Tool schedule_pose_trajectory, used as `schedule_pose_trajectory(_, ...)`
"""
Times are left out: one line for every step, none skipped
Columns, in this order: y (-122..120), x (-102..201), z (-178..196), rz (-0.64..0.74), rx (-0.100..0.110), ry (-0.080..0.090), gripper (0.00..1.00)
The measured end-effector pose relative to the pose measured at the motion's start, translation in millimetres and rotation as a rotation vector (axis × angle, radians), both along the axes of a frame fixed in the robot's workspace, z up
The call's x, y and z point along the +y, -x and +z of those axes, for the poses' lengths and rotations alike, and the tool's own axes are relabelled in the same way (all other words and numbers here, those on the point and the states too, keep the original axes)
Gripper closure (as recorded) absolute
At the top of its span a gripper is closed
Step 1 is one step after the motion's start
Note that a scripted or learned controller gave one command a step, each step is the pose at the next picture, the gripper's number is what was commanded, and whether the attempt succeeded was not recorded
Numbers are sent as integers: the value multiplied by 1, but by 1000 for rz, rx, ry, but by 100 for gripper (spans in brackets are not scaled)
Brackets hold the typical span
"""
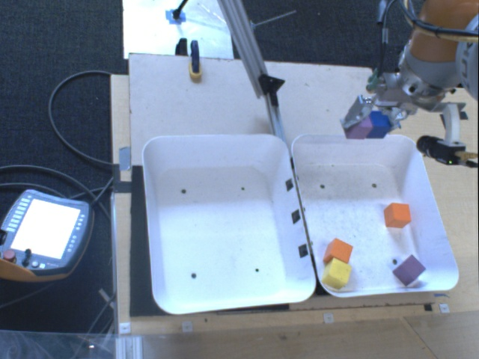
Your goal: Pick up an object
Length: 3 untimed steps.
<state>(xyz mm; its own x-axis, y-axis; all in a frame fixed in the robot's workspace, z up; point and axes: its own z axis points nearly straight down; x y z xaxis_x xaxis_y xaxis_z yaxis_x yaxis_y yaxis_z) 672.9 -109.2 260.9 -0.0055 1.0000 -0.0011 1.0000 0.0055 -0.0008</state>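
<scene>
A blue block (379, 123) and a purple block (360, 129) sit side by side between the fingers of the tool (369, 123), raised above the far rim of the right bin (426, 172). The tool is closed on this pair, the purple one toward the left and the blue one toward the right, touching each other. The arm (438, 28), grey with its orange band, comes in from the upper right.

In the right bin lie four more blocks: an orange block (397, 215) near the right wall, a second orange block (337, 250) near the front left, a yellow block (337, 274) touching it just in front, and a purple cube (409, 270) at the front right corner.

The left bin (153, 223) stands just beside the right one on the surface (157, 88). A slanted metal rod (247, 40) crosses the surface behind the bins. A teach pendant (41, 234) lies at the far left, off the surface.
</scene>
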Motion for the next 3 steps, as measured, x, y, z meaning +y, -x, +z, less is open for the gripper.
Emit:
schedule_pose_trajectory(-1, 0, 11, 4, -1, 1, 100)
schedule_pose_trajectory(11, 86, 3, 7, 1, -5, 100)
schedule_pose_trajectory(5, 104, 48, 2, -6, -2, 100)
